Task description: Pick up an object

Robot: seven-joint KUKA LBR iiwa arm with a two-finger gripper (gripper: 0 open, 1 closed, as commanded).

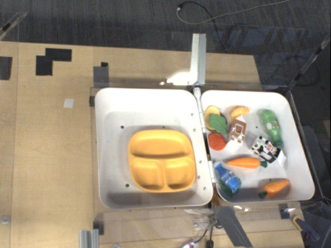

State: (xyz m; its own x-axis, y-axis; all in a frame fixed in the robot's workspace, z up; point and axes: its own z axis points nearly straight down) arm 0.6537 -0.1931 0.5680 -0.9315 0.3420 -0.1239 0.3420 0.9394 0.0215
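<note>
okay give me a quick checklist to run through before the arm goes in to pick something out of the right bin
1. Objects available in the right bin: ok, several toys lie there.
2. A target lying apart: ok, the carrot has bare floor around most of it.
3. Crowding near the divider: not ok, the tomato and green leaf touch.
4. Wall clearance: not ok, the blue packet lies against the bin's left wall.
5. Drop spot: ok, the yellow tray sits in the left bin.

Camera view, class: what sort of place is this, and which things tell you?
Probably a robot test bench in a lab. Two white bins sit in a wooden bench, one holding a yellow divided tray, the other toy food such as a carrot; cables trail behind.
</note>
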